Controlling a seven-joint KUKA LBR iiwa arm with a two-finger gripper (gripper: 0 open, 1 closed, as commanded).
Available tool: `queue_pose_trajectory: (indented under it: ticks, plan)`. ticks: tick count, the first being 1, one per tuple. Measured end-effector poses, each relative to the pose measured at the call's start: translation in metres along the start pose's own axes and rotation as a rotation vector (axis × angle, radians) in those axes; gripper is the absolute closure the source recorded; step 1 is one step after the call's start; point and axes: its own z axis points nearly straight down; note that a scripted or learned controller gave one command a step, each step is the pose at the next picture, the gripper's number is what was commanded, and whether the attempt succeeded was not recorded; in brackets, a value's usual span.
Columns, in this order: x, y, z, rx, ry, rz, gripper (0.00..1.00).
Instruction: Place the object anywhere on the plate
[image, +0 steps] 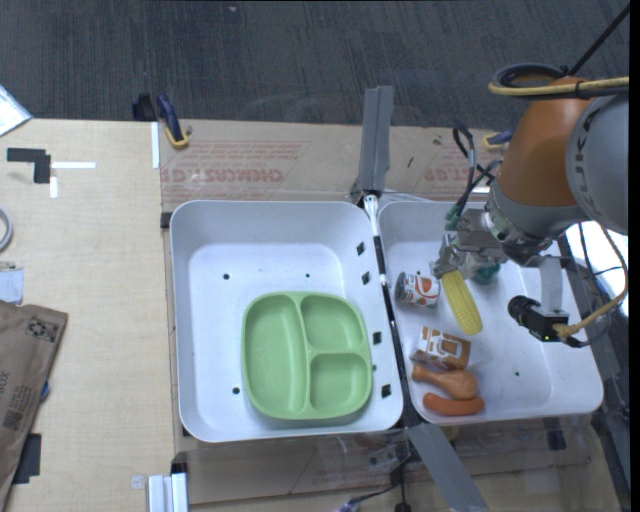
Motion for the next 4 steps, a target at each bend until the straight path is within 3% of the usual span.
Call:
queue_pose_trajectory:
  ticks: [1, 2, 3, 4]
  plan:
    - [0.05, -0.043, 0.0, 0.001, 0.001, -0.117, 1.0]
    - [0.03, -0.049, -0.033, -0.002, 0.0, -0.284, 1.0]
    - [0.03, -0.049, -0.033, -0.001, 0.0, -0.285, 0.0]
    - [0.002, -0.065, -0.115, -0.001, 0.0, 0.017, 0.0]
